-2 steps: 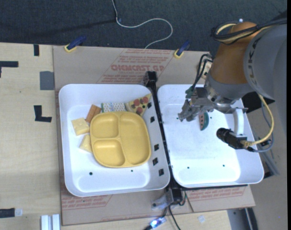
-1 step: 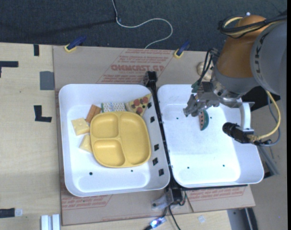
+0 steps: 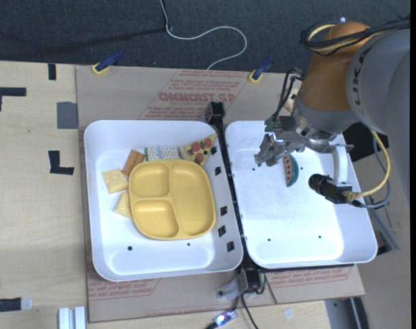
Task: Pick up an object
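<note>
Watermelon slice lies near right bin far edge.

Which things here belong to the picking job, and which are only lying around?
Belong to the job:
- gripper, over the right bin
- watermelon slice toy, lying in the right bin beside the gripper
- yellow divided plate, pizza slice toy and flat toy pieces in the left bin, also pickable

Just lying about:
- white cable
- blue clamps
- cardboard sheet
</note>
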`<control>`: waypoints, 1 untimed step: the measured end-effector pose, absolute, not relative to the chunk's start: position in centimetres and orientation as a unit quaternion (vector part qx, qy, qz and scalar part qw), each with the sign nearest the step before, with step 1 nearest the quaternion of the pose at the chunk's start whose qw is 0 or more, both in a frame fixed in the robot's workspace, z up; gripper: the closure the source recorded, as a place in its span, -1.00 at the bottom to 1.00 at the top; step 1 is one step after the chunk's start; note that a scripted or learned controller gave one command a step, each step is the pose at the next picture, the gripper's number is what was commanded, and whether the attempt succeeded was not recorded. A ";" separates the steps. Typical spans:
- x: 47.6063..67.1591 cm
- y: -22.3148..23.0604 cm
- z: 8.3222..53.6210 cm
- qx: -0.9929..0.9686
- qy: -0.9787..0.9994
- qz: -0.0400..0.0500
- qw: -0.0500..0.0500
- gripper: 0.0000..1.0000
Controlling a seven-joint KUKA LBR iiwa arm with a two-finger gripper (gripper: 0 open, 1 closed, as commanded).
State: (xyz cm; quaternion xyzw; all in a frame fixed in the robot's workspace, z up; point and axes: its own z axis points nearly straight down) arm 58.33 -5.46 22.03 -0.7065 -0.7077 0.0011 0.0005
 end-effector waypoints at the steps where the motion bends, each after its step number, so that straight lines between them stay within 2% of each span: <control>1: 57.5 -6.0 23.5 -0.707 -0.708 0.000 0.000 1.00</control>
